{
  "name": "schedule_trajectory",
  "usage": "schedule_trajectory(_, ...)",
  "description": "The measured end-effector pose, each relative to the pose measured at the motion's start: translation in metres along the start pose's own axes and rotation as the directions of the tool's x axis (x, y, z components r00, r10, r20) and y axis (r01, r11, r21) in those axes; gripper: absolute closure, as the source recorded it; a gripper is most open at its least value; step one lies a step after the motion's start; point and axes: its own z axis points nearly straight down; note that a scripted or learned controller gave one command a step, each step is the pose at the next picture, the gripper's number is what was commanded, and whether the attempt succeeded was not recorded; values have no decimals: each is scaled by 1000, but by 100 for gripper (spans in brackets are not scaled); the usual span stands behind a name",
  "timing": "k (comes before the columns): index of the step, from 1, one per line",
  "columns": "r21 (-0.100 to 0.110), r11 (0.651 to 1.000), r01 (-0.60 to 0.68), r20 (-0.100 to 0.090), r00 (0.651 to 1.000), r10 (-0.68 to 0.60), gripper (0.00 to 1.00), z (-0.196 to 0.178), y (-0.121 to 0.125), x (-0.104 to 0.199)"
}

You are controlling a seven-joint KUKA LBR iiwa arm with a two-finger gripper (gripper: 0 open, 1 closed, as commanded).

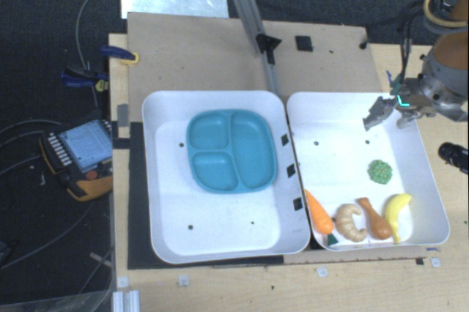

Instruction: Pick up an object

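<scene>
End effector [390,113]: above right bin [333,157] far edge, grip state cannot tell | broccoli [379,171]: near it, in bin | carrot [318,211], croissant [351,222], drumstick [374,218], banana [396,213]: bin's near edge

1. White bins [220,244] are holding a sky-blue divided plate [232,150].
2. Toys are showing green — the bumpy ball [379,171] — plus an orange carrot [318,210] and a yellow banana [396,212].
3. A tan croissant [351,222] is lying by a brown drumstick [374,219].
</scene>
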Motion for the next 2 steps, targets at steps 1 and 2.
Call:
schedule_trajectory(1, -3, 1000, 0, 0, 1000, 0, 0, -1, 1, 0)
schedule_trajectory(2, 1, 1000, -2, -1, 1000, 2, 0, 61, -1, 3)
